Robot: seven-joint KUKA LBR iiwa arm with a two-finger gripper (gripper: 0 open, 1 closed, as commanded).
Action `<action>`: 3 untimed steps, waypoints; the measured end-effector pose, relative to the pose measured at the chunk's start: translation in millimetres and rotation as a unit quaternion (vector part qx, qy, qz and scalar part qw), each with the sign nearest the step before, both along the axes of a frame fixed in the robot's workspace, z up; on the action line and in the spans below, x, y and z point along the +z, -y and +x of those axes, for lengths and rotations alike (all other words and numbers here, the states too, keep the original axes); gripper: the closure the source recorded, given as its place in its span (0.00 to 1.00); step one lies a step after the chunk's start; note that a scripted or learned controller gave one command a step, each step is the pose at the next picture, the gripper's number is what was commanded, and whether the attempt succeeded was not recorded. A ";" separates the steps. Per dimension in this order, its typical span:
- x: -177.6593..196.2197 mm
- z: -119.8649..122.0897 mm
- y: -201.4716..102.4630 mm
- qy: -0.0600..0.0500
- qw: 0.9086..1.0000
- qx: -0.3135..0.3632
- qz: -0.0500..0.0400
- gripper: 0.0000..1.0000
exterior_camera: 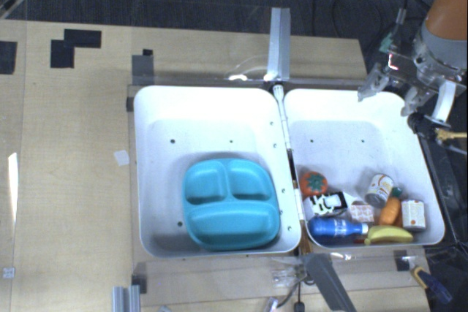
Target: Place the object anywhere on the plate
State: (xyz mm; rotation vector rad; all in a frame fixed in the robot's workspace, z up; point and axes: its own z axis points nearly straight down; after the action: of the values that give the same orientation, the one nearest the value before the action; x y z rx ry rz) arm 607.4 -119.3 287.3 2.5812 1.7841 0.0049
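While the end effector (406,88) hangs above the far right corner of the right bin (344,117), its light fingers point downward and stand apart, with nothing between them. Behind it the grey wrist and orange band rise toward the table's far right corner. Toys crowd the right bin's near edge: a blue bottle (335,229), a banana (389,234), a carrot (391,208), a can (379,188) and a small red-and-white box (413,215). A blue divided plate (231,202) lies in the left bin (172,128), toward its near edge.
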 end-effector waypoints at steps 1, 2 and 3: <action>23.0 39.4 11.5 0.001 0.993 -0.117 0.000 0.00; 39.5 62.4 -10.5 0.001 0.997 -0.076 0.000 0.00; 81.8 62.1 -36.4 0.001 1.000 -0.016 0.000 0.00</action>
State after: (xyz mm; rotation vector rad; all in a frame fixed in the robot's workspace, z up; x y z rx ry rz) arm 669.5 -83.0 369.1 2.6087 1.7417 0.0072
